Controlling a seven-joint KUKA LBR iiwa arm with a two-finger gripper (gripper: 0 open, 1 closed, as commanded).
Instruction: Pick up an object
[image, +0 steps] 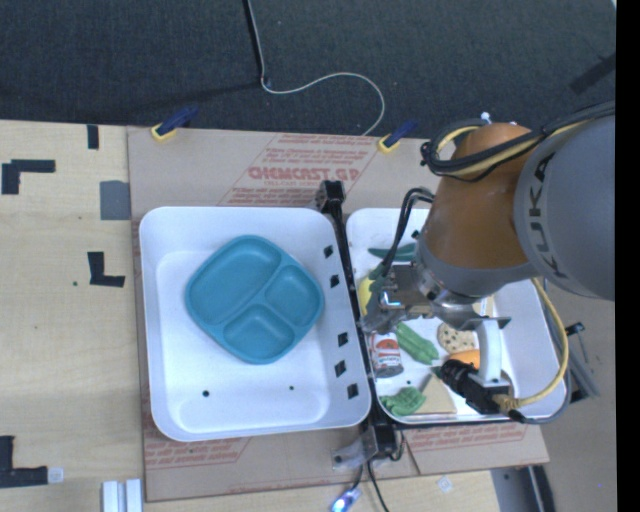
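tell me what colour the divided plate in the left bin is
Teal blue; the divided plate shows plainly in the camera view.

The arm (520, 210) runs off the right edge and covers the upper and middle parts of the right bin (545, 330); whatever lies under it there is hidden; the hand (392, 298) sits beneath the wrist, its tips lost among clutter; the small can (386, 353) bears a label too small to read; the white cable (300, 85) leaves at the top edge.
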